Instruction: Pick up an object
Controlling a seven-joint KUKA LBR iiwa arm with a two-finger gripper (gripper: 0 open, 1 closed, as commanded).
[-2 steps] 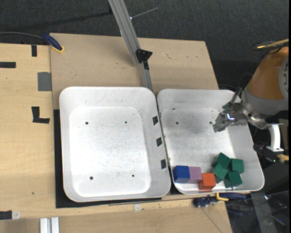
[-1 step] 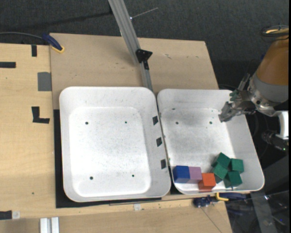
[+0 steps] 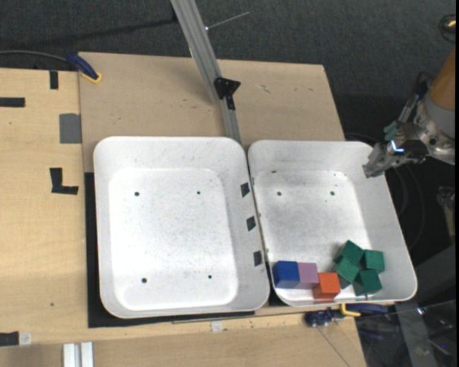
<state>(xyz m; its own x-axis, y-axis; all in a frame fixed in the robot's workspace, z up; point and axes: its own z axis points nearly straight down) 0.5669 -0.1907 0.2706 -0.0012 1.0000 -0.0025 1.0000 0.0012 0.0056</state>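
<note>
The right bin holds a cluster of small blocks in its near right corner: a blue block, a lilac block, an orange block and three green blocks. My gripper hangs over the far right rim of that bin, well away from the blocks. Nothing shows between its fingers.
The left bin sits beside the right one on the wooden bench. A slanted metal pole rises behind the bins. A blue-and-yellow clamp lies at the bench's far left, and another pokes out below the right bin.
</note>
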